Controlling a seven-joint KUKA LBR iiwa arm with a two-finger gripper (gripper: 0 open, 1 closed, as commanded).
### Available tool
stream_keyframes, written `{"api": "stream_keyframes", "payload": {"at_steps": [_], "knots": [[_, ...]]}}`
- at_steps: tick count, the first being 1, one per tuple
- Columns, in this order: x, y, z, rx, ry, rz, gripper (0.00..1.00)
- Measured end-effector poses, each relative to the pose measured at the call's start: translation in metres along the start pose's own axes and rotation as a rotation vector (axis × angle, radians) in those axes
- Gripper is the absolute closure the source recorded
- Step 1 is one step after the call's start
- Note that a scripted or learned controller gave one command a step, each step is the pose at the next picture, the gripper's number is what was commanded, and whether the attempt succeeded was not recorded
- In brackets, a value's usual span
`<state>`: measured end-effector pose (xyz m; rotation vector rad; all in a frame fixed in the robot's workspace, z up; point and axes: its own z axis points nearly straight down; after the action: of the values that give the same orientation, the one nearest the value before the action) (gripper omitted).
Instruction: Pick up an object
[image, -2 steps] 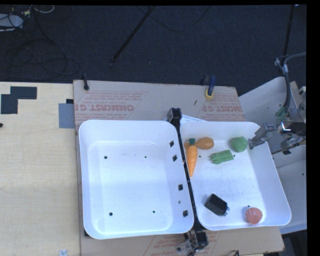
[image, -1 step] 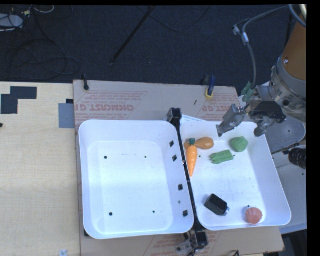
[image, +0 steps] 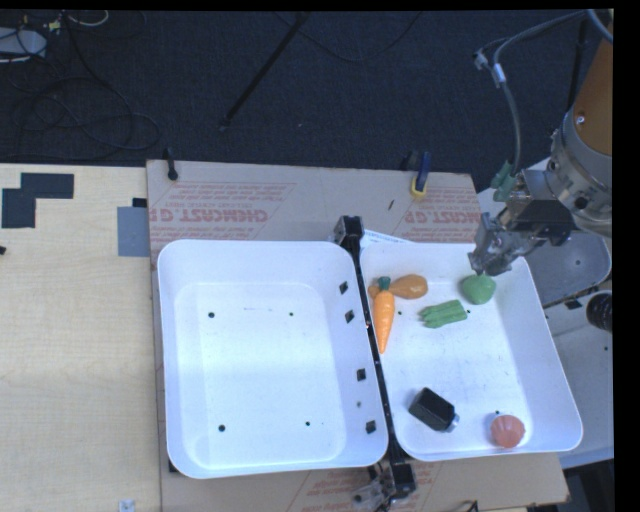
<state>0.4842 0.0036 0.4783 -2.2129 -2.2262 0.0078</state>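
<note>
The right bin (image: 545, 345) holds several small objects. A round green piece (image: 478, 289) lies near its far right edge, and my gripper (image: 490, 258) hangs just above it at the bin's back right corner. A green ridged piece (image: 443, 314) lies to the left of it. An orange carrot (image: 383, 316) with a green top and an orange lump (image: 408, 287) sit by the divider. A black block (image: 433, 409) and a pink-orange ball (image: 507, 431) lie near the front.
The left bin (image: 180, 380) adjoins the right one along a black divider (image: 364, 330). Both rest on a cardboard sheet (image: 250, 205). A yellow clamp (image: 419, 182) sits at its back edge. The arm and cables reach in from the right.
</note>
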Motion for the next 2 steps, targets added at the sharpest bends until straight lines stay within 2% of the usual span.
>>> {"api": "stream_keyframes", "payload": {"at_steps": [1, 2], "knots": [[0.062, -0.008, 0.072, 0.001, 0.001, 0.003, 1.0], [0.153, 0.005, 0.077, -0.003, 0.001, 0.001, 1.0]]}}
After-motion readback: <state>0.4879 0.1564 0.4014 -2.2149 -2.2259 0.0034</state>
